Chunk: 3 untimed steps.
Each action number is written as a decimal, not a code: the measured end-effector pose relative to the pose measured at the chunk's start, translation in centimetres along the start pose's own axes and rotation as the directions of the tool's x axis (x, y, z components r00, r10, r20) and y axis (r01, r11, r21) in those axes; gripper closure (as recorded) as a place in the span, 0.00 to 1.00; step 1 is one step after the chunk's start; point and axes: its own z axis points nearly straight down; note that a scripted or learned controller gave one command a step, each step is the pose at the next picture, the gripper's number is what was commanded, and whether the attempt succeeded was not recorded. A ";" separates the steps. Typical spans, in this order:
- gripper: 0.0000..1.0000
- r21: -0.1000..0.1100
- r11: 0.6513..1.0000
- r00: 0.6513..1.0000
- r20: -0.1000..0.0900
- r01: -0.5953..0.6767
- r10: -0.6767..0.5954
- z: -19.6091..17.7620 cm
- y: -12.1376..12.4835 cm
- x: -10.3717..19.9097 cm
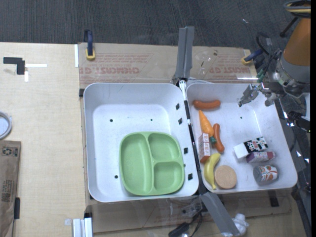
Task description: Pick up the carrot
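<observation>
Both bins are plain white: the left bin [98,132] has a few small dark spots on its floor, the right bin [237,117] sits under the grey metal gripper [249,95]. The arm [300,43] above that gripper carries an orange band. The divided plate [150,163] is pale green throughout. Below and left of the gripper, the carrot [205,123] is bright orange, the sausage [207,104] a redder orange-brown. A second orange piece [217,138] has a small green end. The banana [212,169] is yellow, the round disc [226,177] tan. The small carton [251,147] is white with black patches, cow-like. The can [266,174] shows red and white. The bench [39,132] is light wood; the cardboard [143,63] is brown with red lettering.
</observation>
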 end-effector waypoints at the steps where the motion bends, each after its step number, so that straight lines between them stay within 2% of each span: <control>1: 0.00 -0.001 0.928 0.928 0.000 0.374 -0.374 6.9 -1.0 5.0; 2: 0.00 -0.022 0.940 0.941 0.011 0.340 -0.339 9.9 -2.0 7.0; 3: 0.00 -0.003 0.963 0.963 0.001 0.269 -0.269 11.0 0.8 6.9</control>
